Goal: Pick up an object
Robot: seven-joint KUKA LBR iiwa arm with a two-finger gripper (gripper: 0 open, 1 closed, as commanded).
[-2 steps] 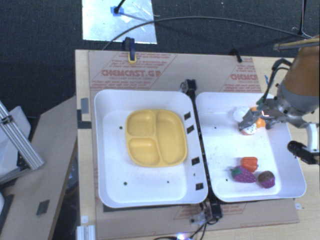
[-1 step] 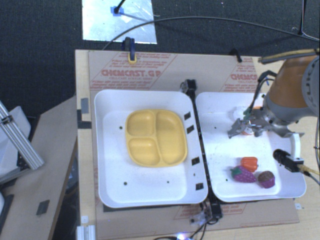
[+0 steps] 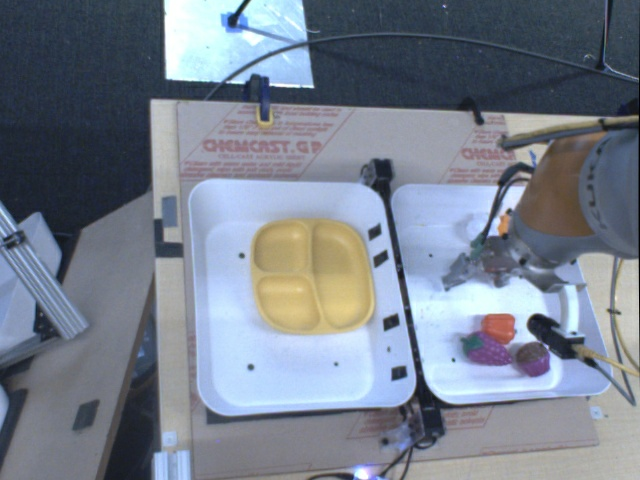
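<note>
Toys sit clustered at the near right of the right bin point(image 3: 430, 298): an orange piece point(image 3: 498, 326), a purple grape bunch point(image 3: 486, 350) just nearer and slightly left of it, and a darker round purple piece point(image 3: 533, 358) to their right. All three lie close together, the orange one touching or almost touching the grapes.

The gripper point(image 3: 470, 268) hangs over the middle of the same bin, reaching in from the right, with its grey metal tip pointing left. Nothing lies between its fingers; whether they stand apart or together I cannot tell, since the tip is small and blurred.

The toys lie nearward and a little right of the tip, with bare white floor between. The grape bunch stretches left to right, so a grasp across its short axis would likely suit best.

The left bin point(image 3: 215, 268) holds a yellow divided plate point(image 3: 311, 274), well apart from the arm.
</note>
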